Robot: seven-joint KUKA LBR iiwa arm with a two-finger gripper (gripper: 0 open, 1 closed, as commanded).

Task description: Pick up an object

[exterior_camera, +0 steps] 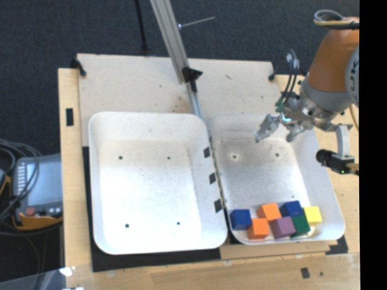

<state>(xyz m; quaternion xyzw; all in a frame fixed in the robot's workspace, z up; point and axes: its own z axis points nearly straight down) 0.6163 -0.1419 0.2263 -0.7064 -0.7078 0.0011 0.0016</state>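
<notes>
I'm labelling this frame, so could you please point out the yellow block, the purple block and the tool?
yellow block [312, 214], camera view, middle of its top face
purple block [282, 226], camera view, its top face
tool [280, 130], camera view, midway between its fingertips

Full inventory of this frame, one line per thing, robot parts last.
blue blocks: 2, blue, near end of the right bin, one at the cluster's left, one at its back.
orange blocks: 2, orange, same cluster, one behind, one in front.
purple block: 1, purple, front middle of the cluster.
green block: 1, green, right of the purple one.
yellow block: 1, yellow, cluster's right end.
left bin: 1, white.
right bin: 1, white, holds all blocks.
aluminium post: 1, silver, slanting up behind the bins.
pendant: 1, grey-orange, left of bench.
arm: 1, grey and orange, from the right.
gripper: 1, open, over the right bin's far end, holding nothing.
</notes>
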